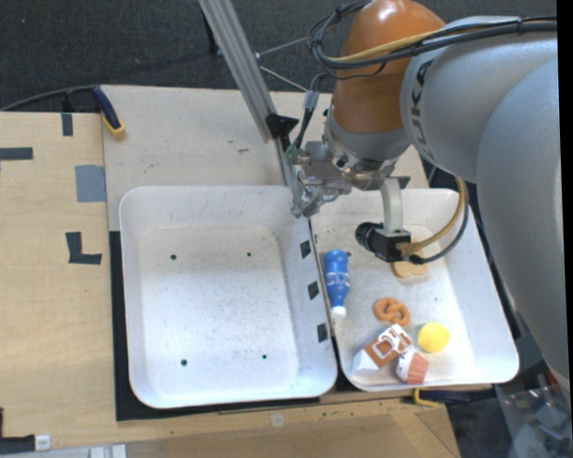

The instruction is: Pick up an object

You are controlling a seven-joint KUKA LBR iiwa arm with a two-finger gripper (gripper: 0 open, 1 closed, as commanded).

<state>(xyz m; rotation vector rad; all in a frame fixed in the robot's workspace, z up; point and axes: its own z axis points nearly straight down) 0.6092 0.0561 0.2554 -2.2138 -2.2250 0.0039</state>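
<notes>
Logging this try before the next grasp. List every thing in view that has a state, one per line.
claw: above the divide between the two bins, nothing seen between its fingers
blue bottle: lying flat in the right bin, white cap toward the front
pretzel: lying flat
yellow ball: resting on the bin floor
orange and white carton: on its side
left bin: white, speckled floor

We see a light wooden bench [44, 269] carrying two shallow white plastic bins side by side: the left bin [139, 304] toward nine o'clock, the right bin [478, 329] toward four o'clock, their inner rims touching. Grey and black tape patches [90, 181] lie at ten o'clock, a blue-and-yellow clamp [108, 112] near eleven.
</notes>
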